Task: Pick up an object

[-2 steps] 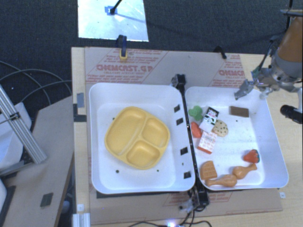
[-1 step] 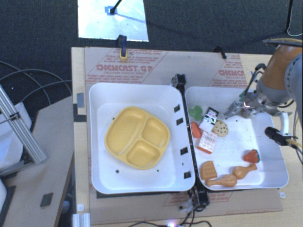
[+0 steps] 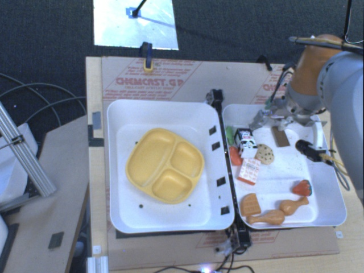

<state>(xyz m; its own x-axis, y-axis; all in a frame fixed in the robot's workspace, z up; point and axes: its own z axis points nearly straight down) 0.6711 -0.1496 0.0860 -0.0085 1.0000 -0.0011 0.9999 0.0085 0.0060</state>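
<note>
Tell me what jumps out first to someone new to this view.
The yellow divided plate lying alone in the left bin. Next, the right bin with its scatter of toy food, including a cookie and a drumstick. The grey arm reaches in over its far right corner.

cookie (image 3: 264,153) | tan, dark-speckled | flat | right bin (image 3: 318,209), upper left

Yellow tray (image 3: 164,165) in left bin (image 3: 122,115); toys right.
</note>
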